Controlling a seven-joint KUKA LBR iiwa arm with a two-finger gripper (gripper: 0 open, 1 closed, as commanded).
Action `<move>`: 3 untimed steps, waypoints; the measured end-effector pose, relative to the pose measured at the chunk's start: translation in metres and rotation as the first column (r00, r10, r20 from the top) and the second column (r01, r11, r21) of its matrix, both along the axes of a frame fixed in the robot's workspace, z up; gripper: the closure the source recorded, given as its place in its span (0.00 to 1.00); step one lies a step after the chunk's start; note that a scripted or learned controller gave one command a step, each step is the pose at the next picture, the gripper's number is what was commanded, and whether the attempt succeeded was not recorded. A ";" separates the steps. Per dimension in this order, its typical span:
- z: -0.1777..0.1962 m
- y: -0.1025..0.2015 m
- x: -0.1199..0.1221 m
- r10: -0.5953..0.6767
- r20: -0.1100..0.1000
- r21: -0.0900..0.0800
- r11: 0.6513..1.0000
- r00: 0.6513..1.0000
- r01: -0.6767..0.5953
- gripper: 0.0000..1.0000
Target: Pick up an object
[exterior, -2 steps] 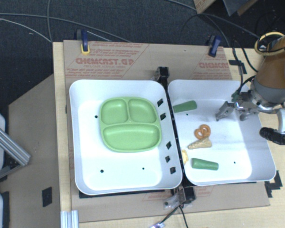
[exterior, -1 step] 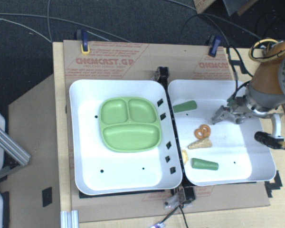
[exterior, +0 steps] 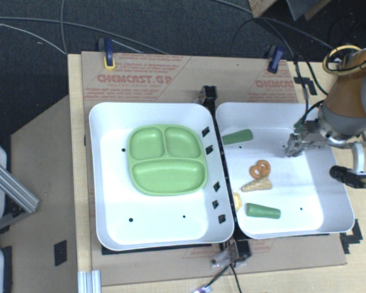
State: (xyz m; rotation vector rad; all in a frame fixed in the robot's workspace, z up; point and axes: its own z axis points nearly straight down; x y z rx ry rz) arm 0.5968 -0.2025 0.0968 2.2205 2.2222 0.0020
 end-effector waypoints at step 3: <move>0.136 -0.001 0.018 0.001 0.004 -0.002 1.000 1.000 -0.001 1.00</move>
